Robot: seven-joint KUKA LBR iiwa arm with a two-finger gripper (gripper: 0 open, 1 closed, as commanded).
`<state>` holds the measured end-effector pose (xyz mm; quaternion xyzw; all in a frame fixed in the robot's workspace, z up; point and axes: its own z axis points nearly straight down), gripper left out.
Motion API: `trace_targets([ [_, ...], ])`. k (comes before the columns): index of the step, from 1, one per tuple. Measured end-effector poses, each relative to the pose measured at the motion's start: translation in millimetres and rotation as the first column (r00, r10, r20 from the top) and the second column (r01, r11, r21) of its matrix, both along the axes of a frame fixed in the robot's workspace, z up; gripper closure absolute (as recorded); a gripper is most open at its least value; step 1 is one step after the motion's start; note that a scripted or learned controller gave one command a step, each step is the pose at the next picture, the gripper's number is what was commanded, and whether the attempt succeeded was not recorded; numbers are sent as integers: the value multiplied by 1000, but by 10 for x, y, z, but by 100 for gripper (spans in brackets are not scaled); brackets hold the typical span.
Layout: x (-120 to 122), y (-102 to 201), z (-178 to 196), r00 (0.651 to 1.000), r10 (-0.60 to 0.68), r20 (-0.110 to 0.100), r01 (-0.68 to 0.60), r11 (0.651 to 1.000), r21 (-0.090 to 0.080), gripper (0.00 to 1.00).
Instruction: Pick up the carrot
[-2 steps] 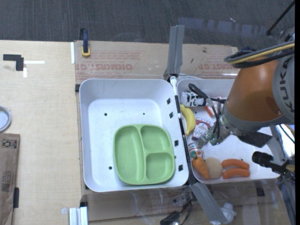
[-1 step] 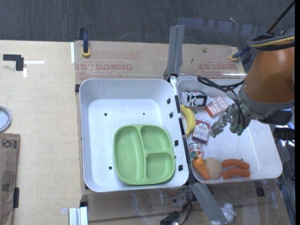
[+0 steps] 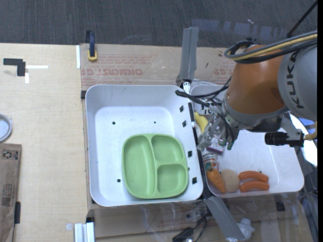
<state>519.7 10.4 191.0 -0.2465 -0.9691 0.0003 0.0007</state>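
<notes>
Meanwhile the right bin (image 3: 282, 158) holds the carrot (image 3: 216, 180) below the pincer (image 3: 218, 141), its grip unreadable.

One fixed camera looks down on the bench (image 3: 40, 135) from above at a slant — dark floor fills the top of the frame, the bench's near edge the bottom. The left bin (image 3: 101, 105) sits centre frame and the right bin (image 3: 287, 178) toward the lower right. The arm (image 3: 262, 84) enters from the right edge — high, close to the lens.
</notes>
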Motion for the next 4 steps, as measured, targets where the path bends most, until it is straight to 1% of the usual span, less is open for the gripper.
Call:
trace_targets([
  [1, 249, 161, -2, 998, -65, 2, 65, 998, 0, 100],
  [2, 267, 166, 893, 1000, -26, 3, 26, 1000, -1, 100],
  [3, 592, -197, 720, 968, 252, 4, -252, 968, -1, 100],
  [4, -133, -535, 478, 828, 560, 2, -560, 828, 0, 100],
])
